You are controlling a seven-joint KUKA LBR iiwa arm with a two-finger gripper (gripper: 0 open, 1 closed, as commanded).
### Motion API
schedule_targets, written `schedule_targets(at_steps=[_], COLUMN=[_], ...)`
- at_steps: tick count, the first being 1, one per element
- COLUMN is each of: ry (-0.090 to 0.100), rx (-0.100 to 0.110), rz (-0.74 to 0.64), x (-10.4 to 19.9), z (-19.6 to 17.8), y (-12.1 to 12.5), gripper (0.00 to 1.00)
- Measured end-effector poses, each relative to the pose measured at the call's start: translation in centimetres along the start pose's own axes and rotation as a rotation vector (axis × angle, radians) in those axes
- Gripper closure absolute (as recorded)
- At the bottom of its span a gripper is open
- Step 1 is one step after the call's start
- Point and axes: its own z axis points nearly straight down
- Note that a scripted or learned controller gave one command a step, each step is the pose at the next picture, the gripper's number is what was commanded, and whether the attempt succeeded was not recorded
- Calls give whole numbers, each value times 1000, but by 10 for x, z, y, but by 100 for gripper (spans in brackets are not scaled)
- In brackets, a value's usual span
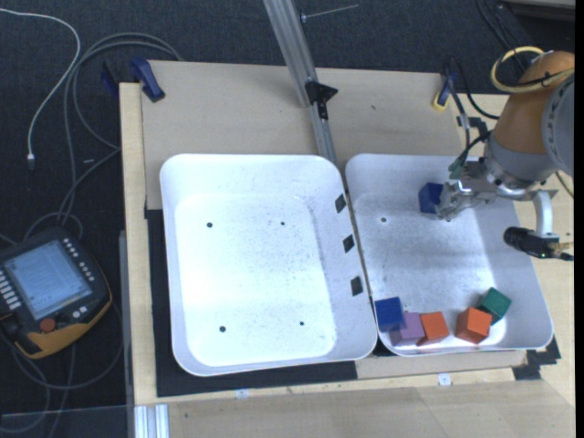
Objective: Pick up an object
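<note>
Camera view — blue block (431, 198) just left of jaws, touching.

No text, label, brand, number or sign can be read anywhere in the camera view. A lit screen is carried by the handheld pendant (47, 284) lying left of the tabletop (228, 108), but its contents are shown too small and blurred to be made out. Small black marks are seen along the rim between the left bin (182, 176) and the right bin (383, 167), yet no characters can be told on them. Nothing legible is borne by the coloured blocks (429, 325) in the right bin, nor by the blue block (430, 197) near the gripper (453, 206).
</note>
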Motion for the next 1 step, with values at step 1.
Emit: schedule_targets(at_steps=[1], ry=[0], rx=[-5], rz=[-1], x=[2], z=[-1], y=[1], gripper=[0])
